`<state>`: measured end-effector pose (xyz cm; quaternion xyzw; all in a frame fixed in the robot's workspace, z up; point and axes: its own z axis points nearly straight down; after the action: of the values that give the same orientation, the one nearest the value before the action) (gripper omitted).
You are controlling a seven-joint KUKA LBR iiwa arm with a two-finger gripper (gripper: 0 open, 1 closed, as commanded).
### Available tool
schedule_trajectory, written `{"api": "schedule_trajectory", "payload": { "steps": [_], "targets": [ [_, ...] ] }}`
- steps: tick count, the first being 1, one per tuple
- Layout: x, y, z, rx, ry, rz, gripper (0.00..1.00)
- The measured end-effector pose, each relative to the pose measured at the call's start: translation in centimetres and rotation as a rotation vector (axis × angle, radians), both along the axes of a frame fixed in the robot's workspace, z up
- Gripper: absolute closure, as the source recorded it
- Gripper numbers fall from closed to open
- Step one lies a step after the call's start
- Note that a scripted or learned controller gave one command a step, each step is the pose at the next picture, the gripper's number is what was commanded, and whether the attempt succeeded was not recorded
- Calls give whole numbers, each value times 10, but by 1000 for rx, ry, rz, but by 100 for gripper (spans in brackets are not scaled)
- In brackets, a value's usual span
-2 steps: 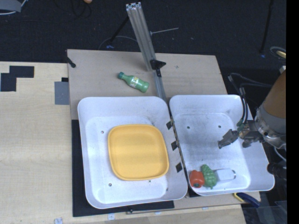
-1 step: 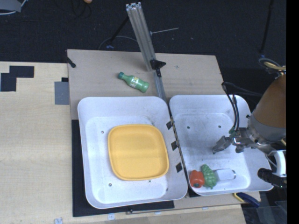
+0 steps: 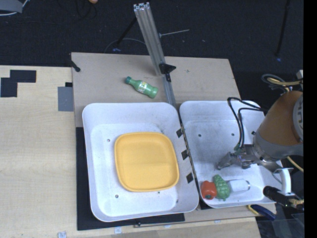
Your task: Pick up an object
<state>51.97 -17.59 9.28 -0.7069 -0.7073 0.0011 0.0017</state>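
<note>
Small red and green plastic toy vegetable (image 3: 216,188) lying in the near left corner of the right white bin (image 3: 208,118), just beside a white cylindrical object (image 3: 239,185). Two-finger gripper (image 3: 227,161) hanging above the bin floor, a little beyond the toy and apart from it; jaws slightly spread, gripping nothing. Square yellow plastic plate (image 3: 146,160) flat in the left white bin (image 3: 99,118). Green plastic bottle (image 3: 141,87) lying on the bench (image 3: 208,78) beyond the bins.

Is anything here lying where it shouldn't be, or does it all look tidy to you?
One thing stands out: a small green bottle lies on its side on the bench behind the left bin, outside both bins. The yellow plate sits flat in the left bin, and the red and green toy rests in the right bin's near corner.
</note>
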Motion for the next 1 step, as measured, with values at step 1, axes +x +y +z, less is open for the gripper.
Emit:
{"api": "schedule_trajectory", "payload": {
  "steps": [1],
  "targets": [
    [1,-2,12,-1,-3,-3,100]
  ]
}}
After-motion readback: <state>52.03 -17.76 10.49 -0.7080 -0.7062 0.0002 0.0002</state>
